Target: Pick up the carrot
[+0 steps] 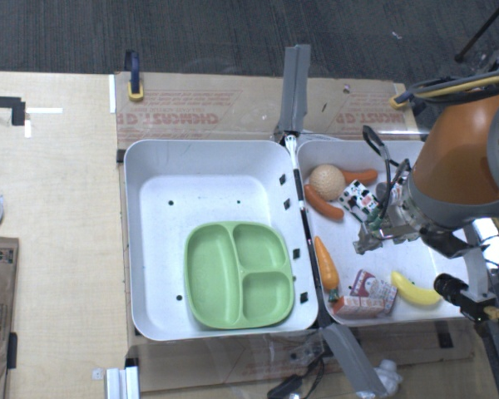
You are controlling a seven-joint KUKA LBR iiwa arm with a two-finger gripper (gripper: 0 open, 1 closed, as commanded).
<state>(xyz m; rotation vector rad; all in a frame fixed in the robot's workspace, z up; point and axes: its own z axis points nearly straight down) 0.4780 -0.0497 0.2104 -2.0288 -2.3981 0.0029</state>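
**Carrot tucked against the divider, arm poised over the right bin**

Camera view: the carrot (323, 263) lies in the right bin (416, 318), hard against its left wall at about nine o'clock from the bin's middle, its thick end up and its leafy end pointing down to six o'clock. It looks like a small toy piece: light, stiff, probably smooth and a bit slippery, so my call is to pinch it across the fat upper half, where it is widest. The gripper (374, 238) hangs at three o'clock of the carrot, apart from it, and I cannot tell how its fingers are set, nor anything held in them.

Company is tight. A red-and-white carton (368, 294) sits near the carrot's lower tip at four o'clock, a banana (416, 291) beyond it. Up at twelve o'clock lie a sausage (324, 204), a beige ball (325, 178) and a spotted packet (357, 197). The wall itself is the nuisance, leaving little room for a finger on that side. The left bin (150, 223) holds a green divided plate (239, 274), well out of play.
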